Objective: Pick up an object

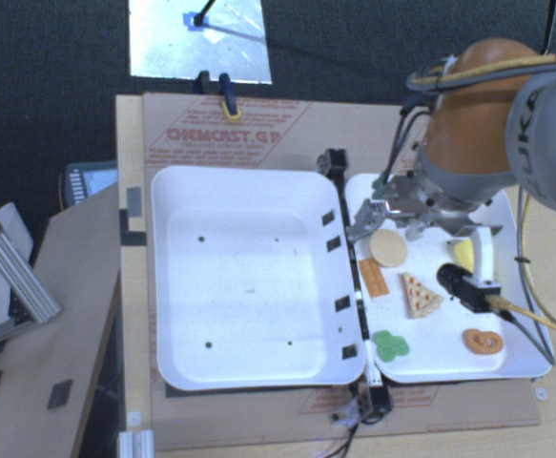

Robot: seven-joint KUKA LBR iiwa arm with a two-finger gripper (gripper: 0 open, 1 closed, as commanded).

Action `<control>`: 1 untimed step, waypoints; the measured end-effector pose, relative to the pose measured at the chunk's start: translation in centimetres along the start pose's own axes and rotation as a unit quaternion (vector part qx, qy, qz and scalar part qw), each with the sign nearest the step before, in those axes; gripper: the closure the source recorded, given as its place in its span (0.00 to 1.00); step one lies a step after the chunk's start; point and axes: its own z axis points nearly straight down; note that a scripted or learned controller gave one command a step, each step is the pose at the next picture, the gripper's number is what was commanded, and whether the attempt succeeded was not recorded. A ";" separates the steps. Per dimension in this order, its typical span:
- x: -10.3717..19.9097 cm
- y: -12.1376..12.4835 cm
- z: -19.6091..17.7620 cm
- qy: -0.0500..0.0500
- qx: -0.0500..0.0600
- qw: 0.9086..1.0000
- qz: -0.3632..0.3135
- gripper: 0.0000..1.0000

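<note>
My gripper (384, 221) hangs over the far left part of the right bin (524, 324), just above a round tan cookie (388, 249). In the same bin, an orange rectangular piece (373, 278) lies near the left wall. A pizza slice (419, 296) sits in the middle. A green leafy piece (390, 345) rests at the front left. An orange ring-shaped piece (483, 342) lies at the front right. A yellow piece (463, 254) is partly hidden behind the wrist. Nothing is visibly held.
The left bin (168, 284) sits beside the right one, joined by black clips along the shared wall (346, 275). Both rest on a cardboard sheet (230, 127). The arm's grey and orange body (487, 113) covers the right bin's far side.
</note>
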 end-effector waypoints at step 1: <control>-11.1 -5.4 3.0 -0.003 0.000 1.000 0.012 0.00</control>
